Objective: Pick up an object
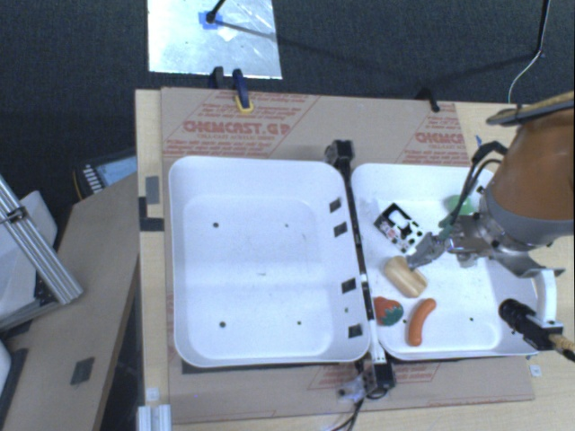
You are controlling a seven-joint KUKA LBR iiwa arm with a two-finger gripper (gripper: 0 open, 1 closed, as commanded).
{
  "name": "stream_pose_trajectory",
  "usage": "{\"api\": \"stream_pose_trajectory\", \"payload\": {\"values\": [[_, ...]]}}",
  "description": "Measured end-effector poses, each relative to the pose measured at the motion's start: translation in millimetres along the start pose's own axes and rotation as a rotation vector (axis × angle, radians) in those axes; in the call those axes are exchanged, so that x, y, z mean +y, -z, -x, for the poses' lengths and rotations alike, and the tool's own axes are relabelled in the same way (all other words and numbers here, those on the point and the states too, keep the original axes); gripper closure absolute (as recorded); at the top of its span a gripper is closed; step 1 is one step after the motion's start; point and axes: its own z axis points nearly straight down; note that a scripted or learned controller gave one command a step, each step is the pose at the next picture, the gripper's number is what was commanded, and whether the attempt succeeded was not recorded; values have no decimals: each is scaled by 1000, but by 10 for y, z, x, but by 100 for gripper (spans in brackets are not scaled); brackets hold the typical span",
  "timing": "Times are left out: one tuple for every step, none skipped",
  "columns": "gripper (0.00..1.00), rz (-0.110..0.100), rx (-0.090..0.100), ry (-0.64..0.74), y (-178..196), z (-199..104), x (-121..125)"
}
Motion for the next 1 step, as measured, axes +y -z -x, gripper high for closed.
{"api": "stream_pose_trajectory", "payload": {"values": [[0,-14,4,3,-884,117,-35]]}}
